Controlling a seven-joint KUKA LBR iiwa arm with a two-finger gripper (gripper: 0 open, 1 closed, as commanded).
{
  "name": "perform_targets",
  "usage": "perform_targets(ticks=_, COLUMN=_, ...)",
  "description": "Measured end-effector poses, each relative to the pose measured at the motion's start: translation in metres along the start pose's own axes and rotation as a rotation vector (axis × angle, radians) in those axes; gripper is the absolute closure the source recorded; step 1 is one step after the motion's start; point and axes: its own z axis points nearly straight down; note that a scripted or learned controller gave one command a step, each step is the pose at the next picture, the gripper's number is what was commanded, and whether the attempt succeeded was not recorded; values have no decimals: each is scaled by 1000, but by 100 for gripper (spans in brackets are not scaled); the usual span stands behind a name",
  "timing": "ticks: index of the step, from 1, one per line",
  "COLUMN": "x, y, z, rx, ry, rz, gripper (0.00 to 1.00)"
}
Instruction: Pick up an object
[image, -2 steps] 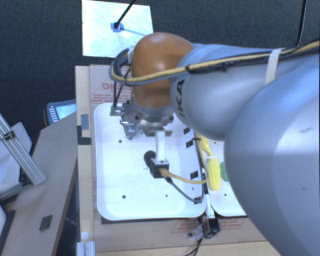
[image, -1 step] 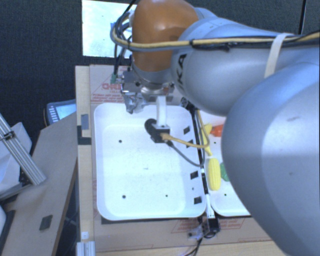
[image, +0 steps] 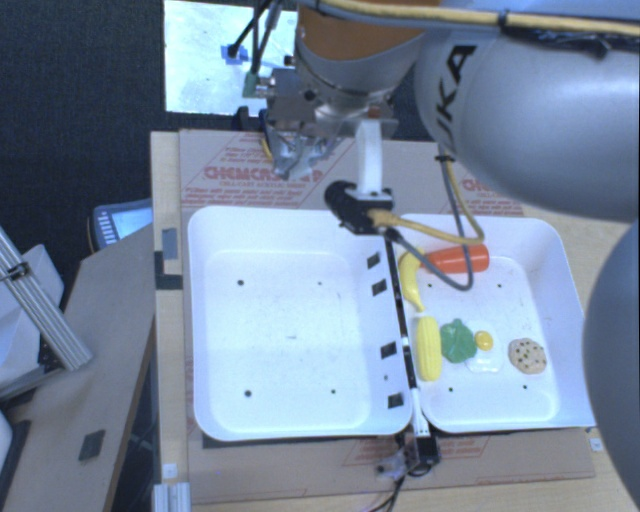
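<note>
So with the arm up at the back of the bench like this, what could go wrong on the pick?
1. The gripper sits behind the bins, far from every item, so a blind descent would likely grab nothing.
2. The yellow corn cob, green leafy piece and yellow banana crowd together near the divider; fingers may jam or nudge neighbours.
3. The grey cable drapes over the orange carrot, risking a snag.

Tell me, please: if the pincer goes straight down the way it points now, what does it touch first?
Most likely the brown cardboard sheet with red print, behind the left bin. The pincer hangs over that sheet, beyond the bin's far rim, so it would probably miss the bin. Depth is hard to judge from this slanted view, so this is uncertain.
</note>
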Motion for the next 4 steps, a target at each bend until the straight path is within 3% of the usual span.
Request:
perform_targets(ticks=1, x=1, y=-53, z=-103, rx=9, ry=-2, rz=-2, gripper=100)
perform_targets(ticks=2, x=1, y=-50, z=-107, rx=14, ry=-6, rz=-4, gripper=100)
perform_targets(ticks=3, x=-1, y=-73, z=59, rx=34, ry=-15, rz=4, gripper=100)
perform_targets(ticks=4, x=-2, y=-63, z=112, rx=22, ry=-10, rz=5, gripper=100)
